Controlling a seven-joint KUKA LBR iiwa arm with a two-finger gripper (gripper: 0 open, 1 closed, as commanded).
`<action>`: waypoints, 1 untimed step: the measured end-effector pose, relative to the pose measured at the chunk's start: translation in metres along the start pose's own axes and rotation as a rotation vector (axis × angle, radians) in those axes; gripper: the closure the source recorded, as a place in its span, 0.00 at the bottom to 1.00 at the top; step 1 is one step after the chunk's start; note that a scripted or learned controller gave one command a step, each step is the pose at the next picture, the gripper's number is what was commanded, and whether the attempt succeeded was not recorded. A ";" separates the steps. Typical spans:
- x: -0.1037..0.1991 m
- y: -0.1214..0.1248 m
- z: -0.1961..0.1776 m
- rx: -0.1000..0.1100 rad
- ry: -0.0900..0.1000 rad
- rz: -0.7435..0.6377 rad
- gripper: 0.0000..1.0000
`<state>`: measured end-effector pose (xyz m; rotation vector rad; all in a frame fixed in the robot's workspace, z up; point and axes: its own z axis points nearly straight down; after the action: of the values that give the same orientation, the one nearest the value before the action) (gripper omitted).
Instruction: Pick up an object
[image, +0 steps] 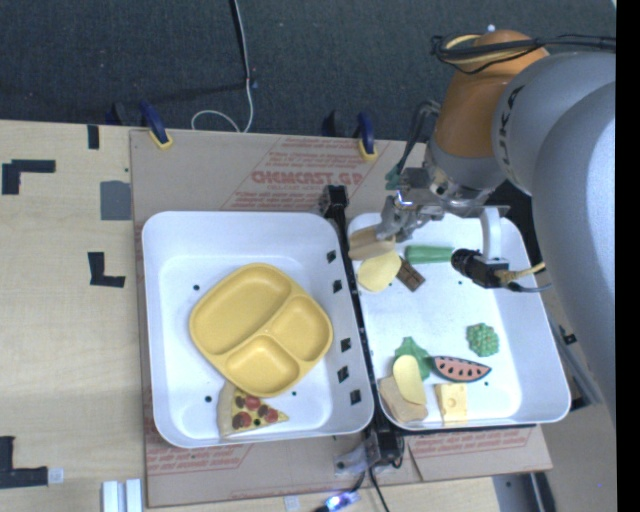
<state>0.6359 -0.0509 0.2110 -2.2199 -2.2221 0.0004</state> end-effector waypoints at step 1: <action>0.001 0.001 0.000 0.000 -0.002 -0.001 0.00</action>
<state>0.6366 -0.0500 0.2110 -2.2197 -2.2237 0.0023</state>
